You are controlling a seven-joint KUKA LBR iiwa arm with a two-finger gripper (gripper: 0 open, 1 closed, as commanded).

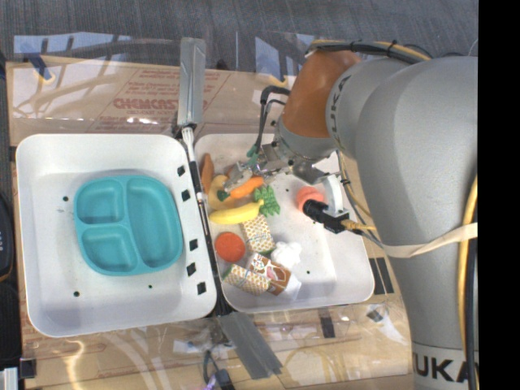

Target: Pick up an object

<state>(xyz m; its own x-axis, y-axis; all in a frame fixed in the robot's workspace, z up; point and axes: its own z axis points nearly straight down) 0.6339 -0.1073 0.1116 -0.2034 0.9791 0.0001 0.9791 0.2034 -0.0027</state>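
My gripper (258,167) hangs just above the carrot (245,189), beside the banana (236,214), to reach the crowded toys; I cannot tell its state.

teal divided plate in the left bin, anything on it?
Empty. The teal divided plate lies flat in the left bin, all three compartments bare. The toy food, such as the banana, sits in the right bin.

The KUKA arm (414,177) is showing a broad, smooth grey casing with an orange band (313,96) curving round it above the wrist. White "KUKA" lettering (443,370) is appearing low on the grey body. Dark cables (382,49) are running over the top, and a pale strap (431,242) is crossing the casing.
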